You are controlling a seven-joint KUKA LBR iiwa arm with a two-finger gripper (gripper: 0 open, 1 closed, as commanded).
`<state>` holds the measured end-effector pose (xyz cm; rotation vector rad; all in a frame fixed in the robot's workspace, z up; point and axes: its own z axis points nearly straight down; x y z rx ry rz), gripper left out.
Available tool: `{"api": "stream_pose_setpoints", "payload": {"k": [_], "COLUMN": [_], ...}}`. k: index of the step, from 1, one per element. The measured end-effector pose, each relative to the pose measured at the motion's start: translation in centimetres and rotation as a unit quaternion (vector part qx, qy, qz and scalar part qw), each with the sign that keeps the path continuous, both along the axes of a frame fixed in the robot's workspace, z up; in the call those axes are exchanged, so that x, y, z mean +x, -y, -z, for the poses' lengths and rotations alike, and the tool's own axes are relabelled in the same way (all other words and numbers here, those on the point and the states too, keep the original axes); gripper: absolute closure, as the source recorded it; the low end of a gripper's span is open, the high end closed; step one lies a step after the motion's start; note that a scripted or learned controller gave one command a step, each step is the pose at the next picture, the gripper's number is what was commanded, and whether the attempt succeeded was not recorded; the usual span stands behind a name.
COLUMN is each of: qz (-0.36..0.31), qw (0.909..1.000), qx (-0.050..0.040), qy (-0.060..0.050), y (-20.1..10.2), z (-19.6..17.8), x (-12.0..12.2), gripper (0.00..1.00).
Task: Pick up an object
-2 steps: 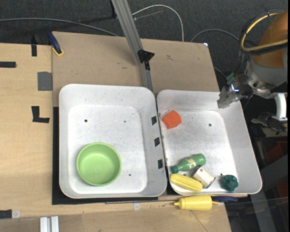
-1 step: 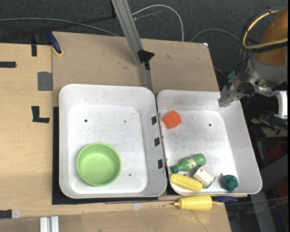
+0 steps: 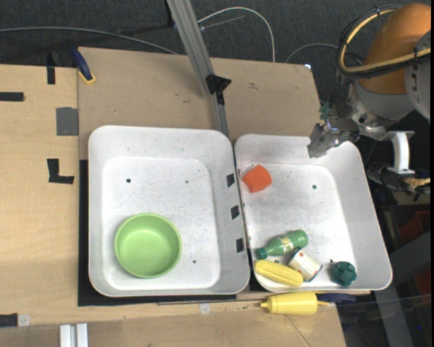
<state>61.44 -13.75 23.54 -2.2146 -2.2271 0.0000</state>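
Observation:
The gripper (image 3: 320, 144) hangs over the far right corner of the right bin (image 3: 362, 194), with nothing visible between its fingers. An orange block (image 3: 257, 178) lies near that bin's far left side. At the near end of the right bin lie a green bottle (image 3: 283, 243), a yellow corn cob (image 3: 278, 272), a small white and brown piece (image 3: 304, 264) and a dark green lump (image 3: 342, 272). All of these sit well away from the gripper.
A green bowl (image 3: 148, 245) sits in the near part of the left bin (image 3: 159, 165). A yellow bottle (image 3: 292, 303) lies on the bench just outside the right bin's near rim. A grey pole (image 3: 195, 42) slants down to the bins' far edge.

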Motion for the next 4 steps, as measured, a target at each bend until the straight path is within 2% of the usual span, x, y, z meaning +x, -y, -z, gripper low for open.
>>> {"api": "stream_pose_setpoints", "payload": {"k": [1,2,4], "qz": [0.000,-0.001,-0.001], "qw": [1.0000,1.0000,1.0000], "qx": [0.0001,0.0005,0.0001], "qy": [-0.001,-0.001,-0.001], "y": [-5.0,-10.1,-20.0], "z": [1.2,0.6,1.9], "x": [0.9,0.8,3.0], "gripper": [1.00,1.00,1.00]}}
